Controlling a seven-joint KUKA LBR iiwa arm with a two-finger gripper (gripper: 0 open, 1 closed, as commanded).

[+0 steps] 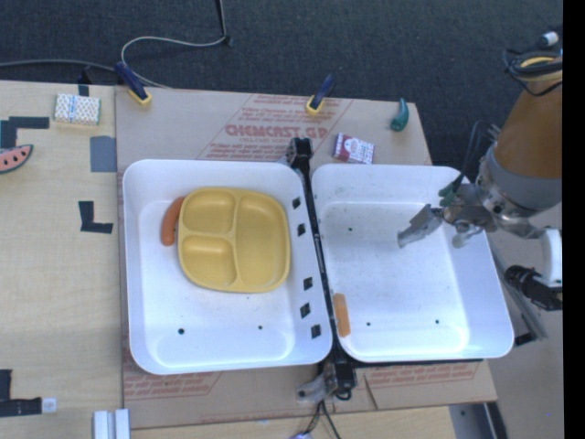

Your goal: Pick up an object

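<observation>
In the camera view we see our gripper [422, 227] in the right-centre of the frame, reaching in from the right over the upper part of the right bin [475, 337]. We cannot tell how it is set, and nothing visible sits in it.

The nearest thing to pick is the small orange piece [341, 314] lying along the right bin's left wall, lower centre of the frame, well apart from the gripper. In the left bin [219, 346] a yellow divided plate [234, 239] lies flat, centre-left of the frame, and a second orange piece [169, 221] sits just beside its left rim, perhaps tucked partly under it.

We judge the step in hand to be the approach to a target. To do it well we would go for the orange piece in the right bin. Since it hugs the wall, we should align the grasp along the wall's direction and come straight down, or the wall will likely block one side. The plate looks too flat and wide for a sound pinch.
</observation>
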